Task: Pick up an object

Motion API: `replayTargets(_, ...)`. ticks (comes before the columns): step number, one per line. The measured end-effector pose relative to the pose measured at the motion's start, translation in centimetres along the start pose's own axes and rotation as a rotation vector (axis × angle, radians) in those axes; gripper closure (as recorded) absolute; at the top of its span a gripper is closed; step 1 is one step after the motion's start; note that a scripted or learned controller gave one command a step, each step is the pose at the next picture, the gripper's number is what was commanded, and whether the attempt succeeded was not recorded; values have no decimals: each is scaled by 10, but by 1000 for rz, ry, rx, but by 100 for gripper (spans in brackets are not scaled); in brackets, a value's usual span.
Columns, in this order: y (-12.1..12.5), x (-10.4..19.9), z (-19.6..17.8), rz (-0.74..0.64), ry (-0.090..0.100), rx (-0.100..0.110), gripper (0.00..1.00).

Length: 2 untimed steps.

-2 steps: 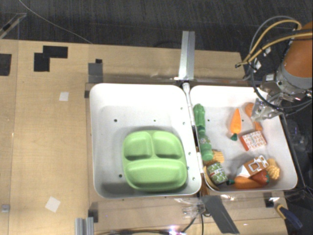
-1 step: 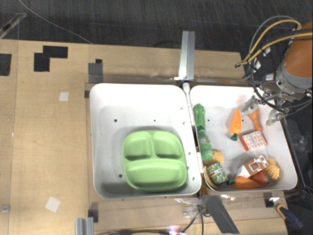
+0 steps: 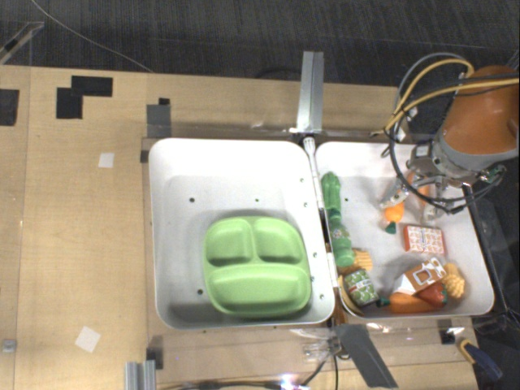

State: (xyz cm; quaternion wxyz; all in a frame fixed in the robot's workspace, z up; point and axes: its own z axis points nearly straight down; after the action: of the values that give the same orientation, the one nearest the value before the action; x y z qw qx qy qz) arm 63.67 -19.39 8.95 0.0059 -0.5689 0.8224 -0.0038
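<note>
My gripper (image 3: pixel 418 201) hangs over the back of the right bin (image 3: pixel 484 254), below the arm's orange band. Its fingers (image 3: pixel 396 195) stand apart, so it is open, and I see nothing held between them. A small orange toy (image 3: pixel 394 213) lies just under the left finger, touching or nearly touching it. A red-and-white box (image 3: pixel 424 240) lies just in front of the gripper. A green bottle (image 3: pixel 331 195) lies along the bin's left wall.
The left bin (image 3: pixel 179 177) holds a green divided plate (image 3: pixel 257 264). At the right bin's front lie several toy foods: a corn piece (image 3: pixel 361 260), a dark green packet (image 3: pixel 360 287), an orange carrot (image 3: pixel 410 302) and a small carton (image 3: pixel 422 276). Cables loop above the wrist.
</note>
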Motion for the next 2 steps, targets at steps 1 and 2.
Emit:
replayTargets(1,52,-19,-1,43,0,-3,0)
replayTargets(2,47,-25,-1,-46,1,0,0)
